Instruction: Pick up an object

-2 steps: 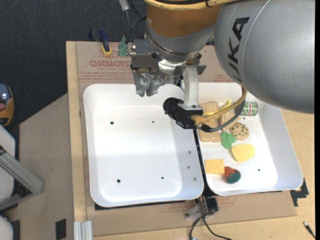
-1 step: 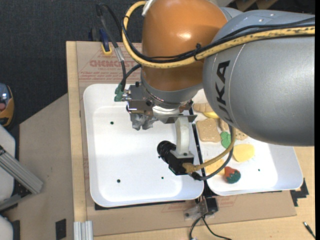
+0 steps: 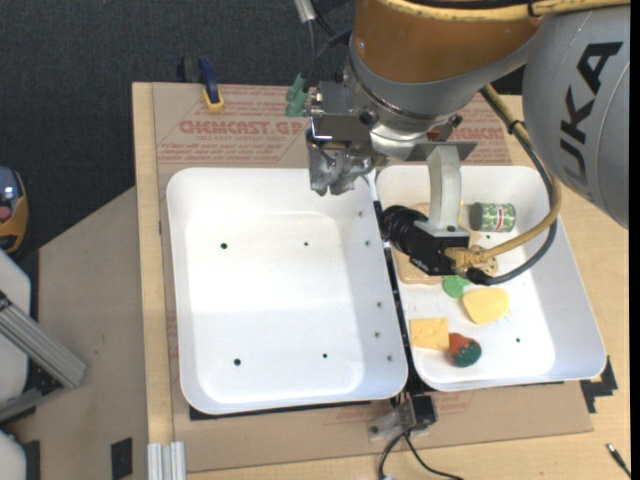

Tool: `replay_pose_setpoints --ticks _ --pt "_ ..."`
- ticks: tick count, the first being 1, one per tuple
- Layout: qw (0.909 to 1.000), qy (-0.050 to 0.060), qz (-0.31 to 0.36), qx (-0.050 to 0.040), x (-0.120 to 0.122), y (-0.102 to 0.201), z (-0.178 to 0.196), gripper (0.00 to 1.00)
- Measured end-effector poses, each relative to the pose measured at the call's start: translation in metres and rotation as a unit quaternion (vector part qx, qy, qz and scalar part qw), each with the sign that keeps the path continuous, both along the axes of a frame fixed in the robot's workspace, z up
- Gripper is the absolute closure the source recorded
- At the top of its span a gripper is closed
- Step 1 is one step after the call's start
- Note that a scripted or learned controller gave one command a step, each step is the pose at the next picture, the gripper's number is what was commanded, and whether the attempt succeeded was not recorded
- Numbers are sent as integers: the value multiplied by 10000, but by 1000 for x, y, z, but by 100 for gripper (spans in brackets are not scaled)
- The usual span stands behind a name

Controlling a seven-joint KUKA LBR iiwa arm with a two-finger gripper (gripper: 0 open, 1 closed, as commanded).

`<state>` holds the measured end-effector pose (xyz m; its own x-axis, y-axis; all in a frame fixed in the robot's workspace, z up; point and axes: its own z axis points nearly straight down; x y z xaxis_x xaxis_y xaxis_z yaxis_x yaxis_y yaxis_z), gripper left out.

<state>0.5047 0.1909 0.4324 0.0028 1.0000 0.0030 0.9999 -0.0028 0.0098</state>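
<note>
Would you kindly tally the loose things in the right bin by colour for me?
Green: 2, can and small piece
Yellow: 2, rounded piece and flat square
Red and dark green: 1 lump
Tan: 1 slab, partly hidden
Total: 6

None of the objects is in the claw; all lie loose in the right-hand bin, to the claw's right in the view and nearer the camera. Closest is a small green-and-white can, on its side. Further down lie a small green piece touching a rounded yellow lump. Below those are a flat orange-yellow square and, farthest away, a red and dark green item.
</note>
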Motion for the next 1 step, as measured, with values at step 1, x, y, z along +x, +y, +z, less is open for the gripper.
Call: replay_pose_setpoints --ticks 1 --pt "10000 75 29 -21 -14 35 -62 100"
